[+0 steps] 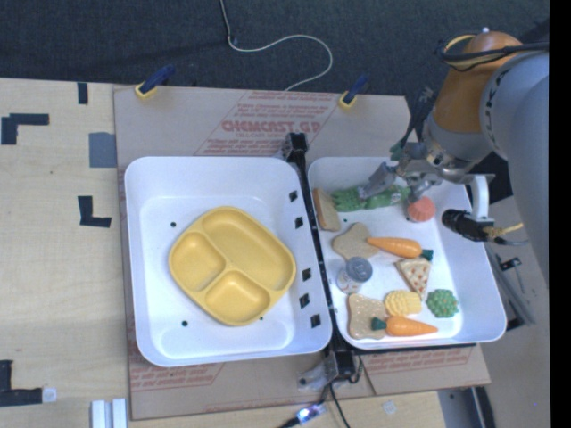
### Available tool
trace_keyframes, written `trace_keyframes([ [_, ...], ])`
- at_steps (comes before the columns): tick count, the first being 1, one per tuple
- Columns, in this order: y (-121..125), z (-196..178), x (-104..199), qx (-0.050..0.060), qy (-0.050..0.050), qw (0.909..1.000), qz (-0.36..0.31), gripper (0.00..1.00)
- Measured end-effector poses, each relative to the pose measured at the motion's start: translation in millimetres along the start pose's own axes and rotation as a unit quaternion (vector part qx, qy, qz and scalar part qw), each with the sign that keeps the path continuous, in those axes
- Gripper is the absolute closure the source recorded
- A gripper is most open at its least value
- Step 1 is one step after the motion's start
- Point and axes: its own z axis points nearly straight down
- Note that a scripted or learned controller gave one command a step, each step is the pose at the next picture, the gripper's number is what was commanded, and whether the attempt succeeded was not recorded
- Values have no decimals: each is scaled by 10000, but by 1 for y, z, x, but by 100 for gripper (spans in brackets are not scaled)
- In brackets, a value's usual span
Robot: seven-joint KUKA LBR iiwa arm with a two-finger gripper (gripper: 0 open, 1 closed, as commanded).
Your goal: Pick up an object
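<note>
My gripper (398, 184) hangs over the far end of the right bin (473, 275), open, with nothing seen between its fingers. One grey finger (376, 184) slants down onto the right end of a green toy vegetable (355, 201) lying along the bin's far wall. A small red-orange ball (420, 209) sits just right of and below the gripper. Nearer in the bin lie a carrot (397, 247), a toast-shaped piece (352, 239), a grey round disc (358, 270), corn (402, 303), broccoli (442, 303) and a second carrot (410, 326).
The left bin (152, 194) holds a yellow compartment plate (232, 264). A tan bread slice (325, 210) leans by the divider between the bins. A black cylinder (464, 224) on the arm overhangs the right bin's right wall. A wedge cracker (414, 276) lies mid-bin.
</note>
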Motion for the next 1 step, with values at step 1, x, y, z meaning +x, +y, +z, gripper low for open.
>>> trace_keyframes([
  [1,-1,64,9,1,5,10000,0,0],
])
